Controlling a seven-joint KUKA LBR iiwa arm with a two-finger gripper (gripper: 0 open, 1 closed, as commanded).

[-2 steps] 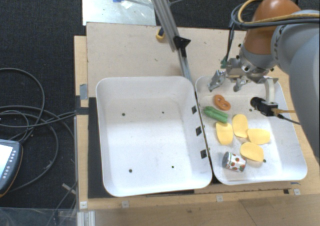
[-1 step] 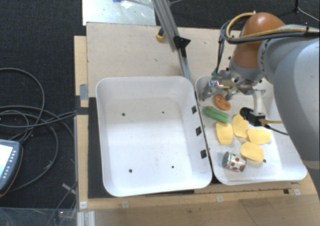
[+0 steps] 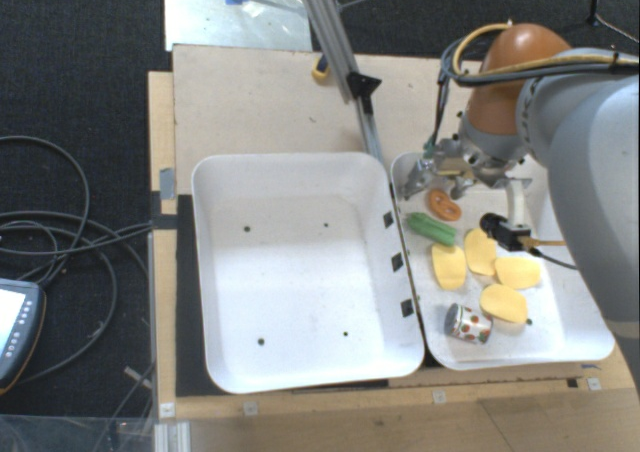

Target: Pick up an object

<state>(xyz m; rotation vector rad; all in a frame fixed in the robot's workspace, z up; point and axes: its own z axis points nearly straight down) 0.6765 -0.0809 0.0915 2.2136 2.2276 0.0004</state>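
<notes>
Tool (image 3: 437, 180) above right bin's (image 3: 585, 325) items.

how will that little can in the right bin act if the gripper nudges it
The can lies on its side, so it will probably roll rather than slide. It looks small and likely light. Yellow pieces close beside it may block it.

The left bin (image 3: 300, 270) lies open to me; my right bin (image 3: 590, 335) is crowded, yellow pieces (image 3: 485, 265) packed close, a green piece (image 3: 432, 229) and small can (image 3: 467, 324) alongside; a slanted pole (image 3: 335, 35) crosses above the divide.
</notes>
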